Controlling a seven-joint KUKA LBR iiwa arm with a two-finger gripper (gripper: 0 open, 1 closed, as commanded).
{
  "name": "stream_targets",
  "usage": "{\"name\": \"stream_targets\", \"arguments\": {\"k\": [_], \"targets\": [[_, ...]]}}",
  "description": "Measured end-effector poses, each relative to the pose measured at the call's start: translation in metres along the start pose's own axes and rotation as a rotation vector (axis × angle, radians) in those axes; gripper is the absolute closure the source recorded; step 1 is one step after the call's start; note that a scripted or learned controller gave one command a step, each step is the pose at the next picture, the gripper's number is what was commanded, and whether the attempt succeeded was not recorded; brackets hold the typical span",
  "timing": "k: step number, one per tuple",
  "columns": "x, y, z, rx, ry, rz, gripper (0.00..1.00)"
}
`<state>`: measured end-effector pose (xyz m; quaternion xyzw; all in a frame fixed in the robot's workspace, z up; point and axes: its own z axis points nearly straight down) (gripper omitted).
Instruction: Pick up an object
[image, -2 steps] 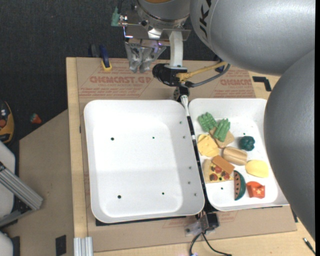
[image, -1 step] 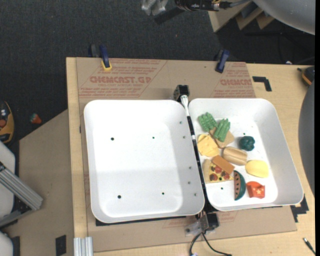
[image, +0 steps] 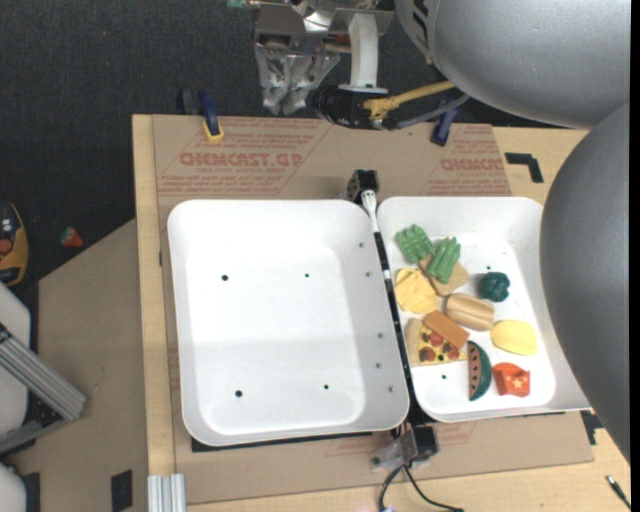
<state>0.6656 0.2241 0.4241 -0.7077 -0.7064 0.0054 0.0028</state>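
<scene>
A: Arm pose?
B: Gripper (image: 292, 75) sits up at the top of the view, well beyond the far edge of the right bin (image: 530, 215), over the dark floor past the cardboard sheet (image: 300, 150). Big grey arm links bulk across the top-right corner & down the right side, overlapping that bin's right rim.

A: Claw open or clenched?
B: Can't tell; it's blurred, seen from above. Nothing visibly betw. it & anything, touching no object.

A: Objs?
B: All inside the right bin, toward its left half & near edge. Green leafy toy (image: 413, 242) & a green veg piece (image: 444, 258) nearest the far-left corner. Yellow cheese wedge (image: 415, 292) just by the left wall, bread roll (image: 470, 311) mid-bin, dark green pepper (image: 493, 286) beside it. Pizza slice (image: 437, 340), watermelon slice (image: 477, 370), red piece (image: 511, 380) & lemon (image: 514, 337) near the front edge. Several touch, packed close.

A: Room?
B: Far-right part of the right bin is bare white. Left bin (image: 280, 320) butts against the right bin's left wall, sharing a hinge-like seam.
</scene>
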Motion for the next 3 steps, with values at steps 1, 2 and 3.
{"name": "stream_targets", "arguments": {"k": [1,2,3], "targets": [[0.000,-0.001,-0.119,-0.026,0.008,-0.004,1.00],[0.000,-0.020,0.015,0.003,-0.001,0.000,1.00],[0.000,-0.044,-0.109,-0.025,0.009,-0.004,1.00]]}}
